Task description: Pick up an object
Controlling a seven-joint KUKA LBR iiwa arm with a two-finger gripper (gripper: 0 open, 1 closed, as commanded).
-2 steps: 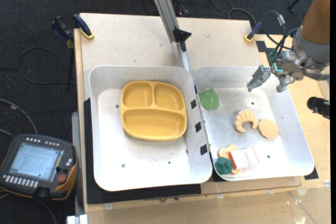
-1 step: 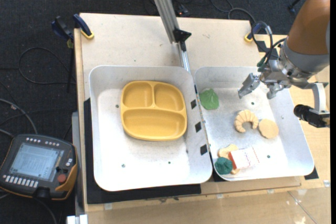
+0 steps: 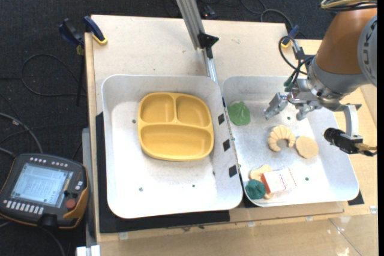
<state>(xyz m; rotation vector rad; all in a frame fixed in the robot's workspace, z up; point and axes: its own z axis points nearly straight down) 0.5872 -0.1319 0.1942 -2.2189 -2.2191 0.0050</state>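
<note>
1. Above the right bin, the gripper hangs with its fingers spread apart, grasping nothing.
2. Just below the gripper lies a croissant, with a round biscuit touching it on the right.
3. Left of the gripper sits a green leaf-shaped toy.
4. Well left of the gripper, a yellow divided plate rests in the left bin.

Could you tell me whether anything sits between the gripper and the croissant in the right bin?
Nothing visible does. The gripper hangs just above the croissant, with bare bin floor between them. The round cookie lies to its right, off the path.
</note>
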